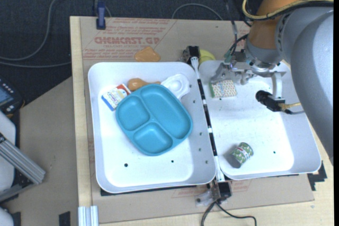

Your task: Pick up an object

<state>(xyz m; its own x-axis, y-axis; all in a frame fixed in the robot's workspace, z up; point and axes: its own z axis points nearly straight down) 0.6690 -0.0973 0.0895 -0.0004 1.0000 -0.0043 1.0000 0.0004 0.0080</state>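
The gripper (229, 72) is hanging over the far left corner of the right bin (265, 129), close to that bin's far rim and to the divider it shares with the left bin (106, 129). A small patterned packet (224, 89) is sitting right under the fingertips, but whether the fingers are gripping it or how wide they are parted cannot be told from here. Toward the right bin's near side a small green-labelled can (241, 154) is lying on its side, well apart from the packet, with open white floor between them. Beyond the right bin's left wall, a blue divided plate (153, 119) is taking up most of the left bin, overlapping a small carton (115, 96), an orange piece (136, 83) and a white cup (176, 83). A yellow-green object (205, 55) is peeking out behind the right bin's far rim, partly hidden by the arm (312, 50).
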